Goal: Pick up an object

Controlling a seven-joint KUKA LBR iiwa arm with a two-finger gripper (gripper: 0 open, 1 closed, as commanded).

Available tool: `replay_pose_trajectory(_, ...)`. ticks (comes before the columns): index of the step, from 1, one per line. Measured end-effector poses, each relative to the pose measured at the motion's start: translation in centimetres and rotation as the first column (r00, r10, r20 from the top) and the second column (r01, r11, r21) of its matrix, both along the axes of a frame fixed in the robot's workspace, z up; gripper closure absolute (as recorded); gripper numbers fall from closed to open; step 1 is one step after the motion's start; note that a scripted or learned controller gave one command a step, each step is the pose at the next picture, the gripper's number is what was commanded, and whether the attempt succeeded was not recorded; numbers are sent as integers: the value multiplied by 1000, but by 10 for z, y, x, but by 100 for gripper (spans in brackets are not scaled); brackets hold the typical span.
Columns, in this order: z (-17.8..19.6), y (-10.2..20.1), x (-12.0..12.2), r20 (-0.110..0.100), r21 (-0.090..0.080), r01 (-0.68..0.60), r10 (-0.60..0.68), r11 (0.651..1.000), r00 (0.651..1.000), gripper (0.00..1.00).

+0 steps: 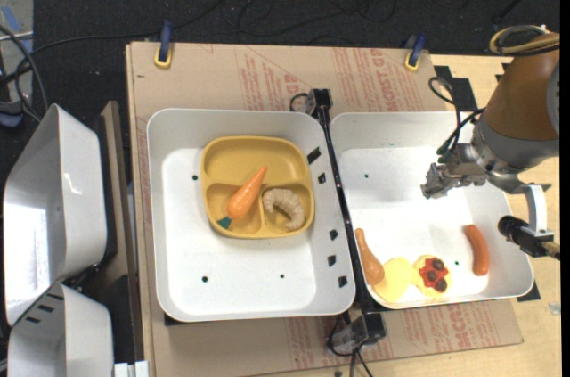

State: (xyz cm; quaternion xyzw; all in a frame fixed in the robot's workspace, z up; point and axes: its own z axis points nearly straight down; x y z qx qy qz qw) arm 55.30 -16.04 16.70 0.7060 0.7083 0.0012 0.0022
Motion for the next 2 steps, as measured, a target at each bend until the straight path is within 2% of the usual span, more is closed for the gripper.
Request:
replay_pose_trajectory(1, 50, 0, 1, 1, -1, 0, 0, 1000, 1000, 100)
replay_pose_trajectory(2, 49, 48, -6, -6, 3, -4, 4, 1000, 1000, 100)
